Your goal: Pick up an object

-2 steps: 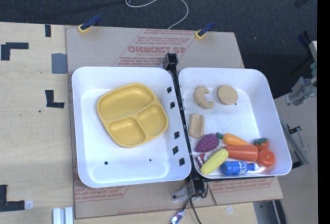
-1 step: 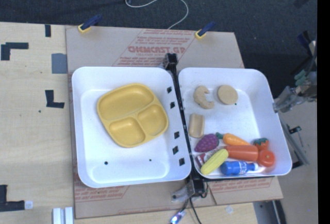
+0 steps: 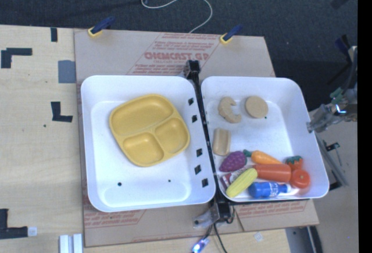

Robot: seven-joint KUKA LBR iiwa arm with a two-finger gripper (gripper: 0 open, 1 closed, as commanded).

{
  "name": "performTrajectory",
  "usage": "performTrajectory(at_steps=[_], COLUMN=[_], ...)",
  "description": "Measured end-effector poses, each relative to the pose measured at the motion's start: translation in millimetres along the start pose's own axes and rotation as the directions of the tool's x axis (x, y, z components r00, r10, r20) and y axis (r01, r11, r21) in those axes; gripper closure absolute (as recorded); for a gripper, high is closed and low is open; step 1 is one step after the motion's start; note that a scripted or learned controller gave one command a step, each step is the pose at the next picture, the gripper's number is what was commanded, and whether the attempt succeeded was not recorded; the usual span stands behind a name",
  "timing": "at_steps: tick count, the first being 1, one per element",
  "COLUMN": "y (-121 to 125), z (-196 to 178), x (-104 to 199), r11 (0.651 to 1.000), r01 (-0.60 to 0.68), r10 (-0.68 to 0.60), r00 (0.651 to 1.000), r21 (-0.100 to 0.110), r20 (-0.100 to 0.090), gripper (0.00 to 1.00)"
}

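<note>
The right bin (image 3: 290, 124) holds several toy foods. A tan bitten piece (image 3: 229, 110) and a round cookie (image 3: 256, 107) lie near its far side, and a tan bread slice (image 3: 221, 142) rests by the divider. Purple grapes (image 3: 233, 160), a carrot (image 3: 266, 158), an orange-red sausage (image 3: 273, 172), a tomato (image 3: 300, 178), a corn cob (image 3: 241, 182) and a blue tube (image 3: 267, 189) crowd the near edge. My gripper (image 3: 326, 117) hangs just outside the bin's right wall, away from every object, with nothing seen in it.
A yellow divided plate (image 3: 150, 128) lies in the left bin (image 3: 99, 188). Both bins rest on a cardboard sheet (image 3: 174, 54) held by two clamps. A white cable (image 3: 174, 2) loops behind them. Black clips line the divider (image 3: 200, 129) between the bins.
</note>
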State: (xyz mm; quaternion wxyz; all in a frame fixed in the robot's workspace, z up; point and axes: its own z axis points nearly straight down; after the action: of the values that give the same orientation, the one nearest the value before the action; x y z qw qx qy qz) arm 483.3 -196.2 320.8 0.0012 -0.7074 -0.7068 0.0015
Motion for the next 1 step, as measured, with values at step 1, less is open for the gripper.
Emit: performTrajectory(at_steps=[1], y=[0.8], z=[-11.8], x=[1.3], r11=[1.0], r01=[0.003], r10=[-0.003], r00=[1.0], r21=[-0.003], r20=[0.0], gripper=[1.0])
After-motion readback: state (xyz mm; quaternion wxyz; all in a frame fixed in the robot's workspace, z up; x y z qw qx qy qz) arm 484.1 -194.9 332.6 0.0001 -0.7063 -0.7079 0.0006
